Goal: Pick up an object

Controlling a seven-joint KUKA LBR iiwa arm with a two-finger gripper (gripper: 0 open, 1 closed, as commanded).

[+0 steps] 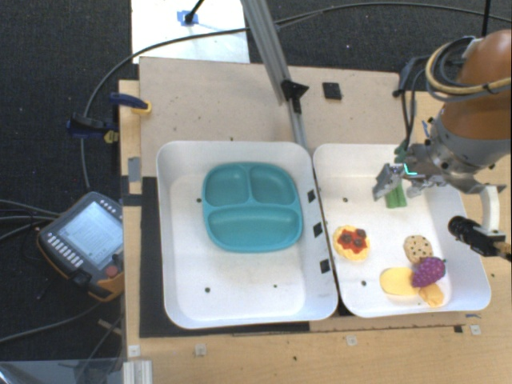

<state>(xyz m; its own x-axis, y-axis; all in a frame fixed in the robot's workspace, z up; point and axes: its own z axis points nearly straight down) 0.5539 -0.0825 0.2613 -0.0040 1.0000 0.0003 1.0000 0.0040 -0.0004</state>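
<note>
We see the grey two-finger gripper (392, 186) near the right white bin's (480, 294) far edge, apparently pinching a small green block (397, 198); that shallow hold could let it slip.

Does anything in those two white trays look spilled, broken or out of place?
Nothing stands out. The teal plate lies flat in the left bin. In the right bin, the pizza, cookie, purple grapes and yellow piece look intact. The gripper hangs by a green block.
</note>
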